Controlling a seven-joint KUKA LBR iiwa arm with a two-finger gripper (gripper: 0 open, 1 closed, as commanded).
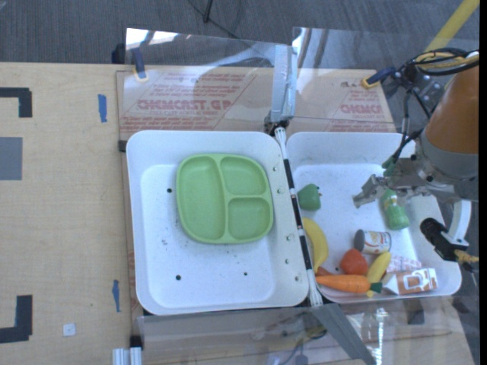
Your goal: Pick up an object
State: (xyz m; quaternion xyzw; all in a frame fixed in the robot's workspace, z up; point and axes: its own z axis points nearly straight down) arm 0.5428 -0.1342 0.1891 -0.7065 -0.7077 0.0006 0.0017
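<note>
Robotics lab, test bench setup. Grey-orange industrial arm reaches in with loose cables. Two white bins sit side by side on plywood bench, with clear plastic walls behind. Blue tape marks and black corner markers on bench surface. Plastic toy food in right bin, green divided plate in left. Grey carpet floor with cable.

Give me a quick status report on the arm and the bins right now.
Gripper over the right bin, above a green bottle; grip unclear. Toy food crowded at the near edge: banana, carrot, can. Green plate in the left bin.
</note>
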